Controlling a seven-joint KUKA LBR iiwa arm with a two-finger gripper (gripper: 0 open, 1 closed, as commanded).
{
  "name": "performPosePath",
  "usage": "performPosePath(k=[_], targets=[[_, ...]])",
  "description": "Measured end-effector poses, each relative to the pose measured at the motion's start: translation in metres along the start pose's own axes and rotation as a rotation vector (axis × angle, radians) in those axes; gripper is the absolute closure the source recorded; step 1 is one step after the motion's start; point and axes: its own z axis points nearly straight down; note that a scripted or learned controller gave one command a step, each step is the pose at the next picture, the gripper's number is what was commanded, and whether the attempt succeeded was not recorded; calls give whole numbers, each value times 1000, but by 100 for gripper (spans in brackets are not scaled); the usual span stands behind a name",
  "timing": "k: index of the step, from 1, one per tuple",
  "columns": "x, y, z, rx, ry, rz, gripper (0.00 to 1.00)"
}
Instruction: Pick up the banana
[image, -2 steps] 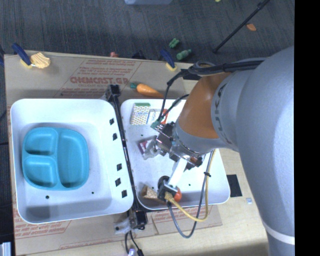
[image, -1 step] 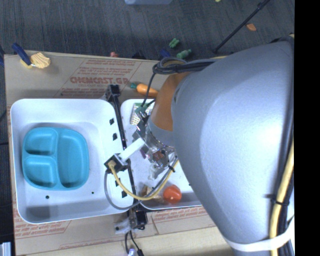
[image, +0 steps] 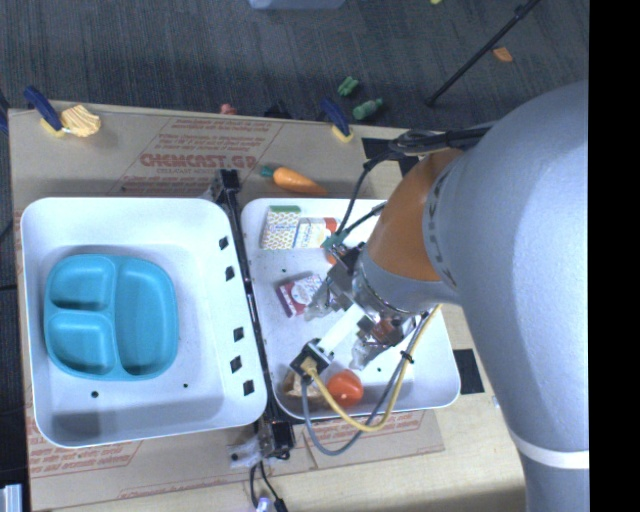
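Note:
My gripper (image: 374, 338) is low over the right bin (image: 440, 385), under the orange-banded wrist, which hides much of that bin. A yellowish-brown shape (image: 297, 384) lies at the bin's front left corner, partly covered; I cannot tell whether it is the banana. A red-orange round fruit (image: 345, 386) lies just right of it, in front of the gripper. Nothing is visibly held.
A red-and-white packet (image: 297, 295) and a small printed box (image: 283, 229) lie in the right bin's left and far parts. The left bin (image: 40, 400) holds a blue divided plate (image: 110, 314). A carrot (image: 295, 180) lies on the cardboard behind the bins.

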Motion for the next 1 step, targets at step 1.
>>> performPosePath(k=[1], targets=[[81, -120, 18, -2, -1, -57, 0]])
